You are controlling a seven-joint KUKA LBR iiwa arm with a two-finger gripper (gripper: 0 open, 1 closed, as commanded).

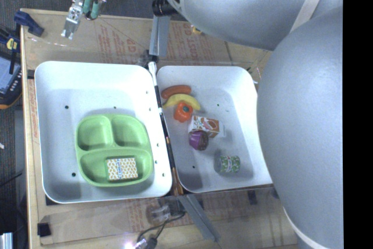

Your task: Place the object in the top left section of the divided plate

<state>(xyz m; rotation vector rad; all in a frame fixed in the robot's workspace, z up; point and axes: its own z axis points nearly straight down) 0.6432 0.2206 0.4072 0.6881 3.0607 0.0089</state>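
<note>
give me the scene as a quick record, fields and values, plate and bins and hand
left bin: holds green divided plate
plate bottom section: patterned square packet
plate top sections: nothing in them
right bin: sausage, banana, orange piece, small carton, purple item, green can
hand: above the bench beyond the left bin's far edge, holding nothing visible

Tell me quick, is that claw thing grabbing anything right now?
Gripper: up above the left bin, past its far edge, with nothing between its fingers; open or shut cannot be told.
</note>
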